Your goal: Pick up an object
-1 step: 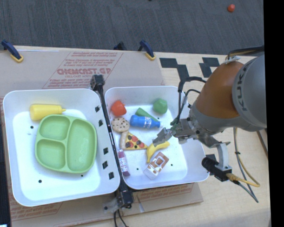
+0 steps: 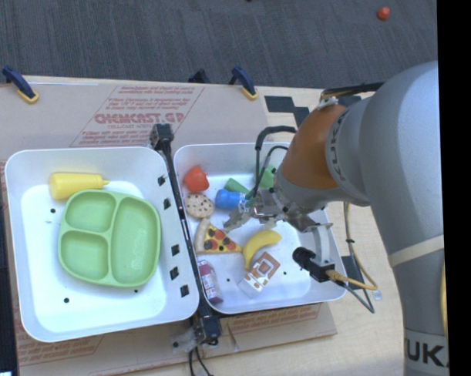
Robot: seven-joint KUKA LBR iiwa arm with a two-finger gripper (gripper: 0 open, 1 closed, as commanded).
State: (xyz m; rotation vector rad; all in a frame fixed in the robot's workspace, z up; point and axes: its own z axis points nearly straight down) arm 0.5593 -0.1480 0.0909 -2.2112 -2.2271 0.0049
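Several objects lie in the right bin (image 2: 320,293): a banana (image 2: 262,242) near its middle, a pizza slice (image 2: 216,239) toward its left wall, a blue cup (image 2: 227,199), a cookie (image 2: 197,205) and a red piece (image 2: 195,179) nearer the far-left corner. My gripper (image 2: 243,215) hangs between cup and banana; whether my jaws grip anything, I cannot tell. A green divided plate (image 2: 110,236) sits in the left bin (image 2: 31,306).

Even, bright overhead lighting; soft shadows inside the white bins (image 2: 22,252); mild overall softness, with no strong glare.
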